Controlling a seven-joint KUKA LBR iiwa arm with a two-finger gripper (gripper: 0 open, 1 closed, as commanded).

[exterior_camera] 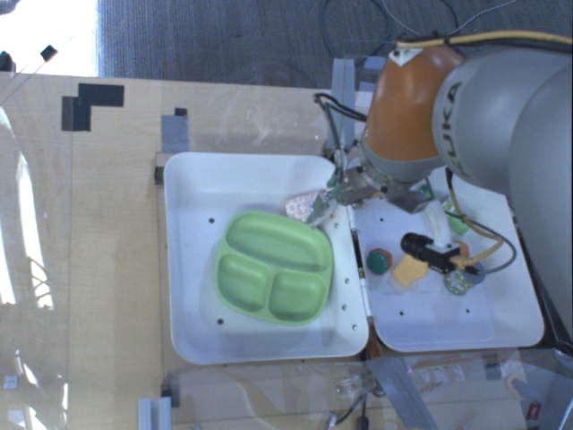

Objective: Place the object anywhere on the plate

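Speckled object (300,206), pale pink and white in colour, is in the left bin (192,240), near the far right corner of this bin. It is just beside the far rim of the plate (273,240) and not inside any of its compartments. It is not clear whether the speckled object touches this rim, or whether it rests on the floor of the bin. The plate is green and has three compartments, one long and two shorter. It lies flat at the middle of the left bin. The hand (329,195) is over the same far right corner and its tip is directly at the right side of the speckled object. At this angle I cannot tell if the hand is spread, pressed together or pinching the object. The grey arm (501,124) enters from the right and passes above the right bin (448,321), with the orange band (403,106) just behind the hand. In the right bin a small ball (380,260), green and red, lies near the left wall, and a yellow block (410,271) lies just beside it. Both bins stand side by side on the light wooden surface (89,285).
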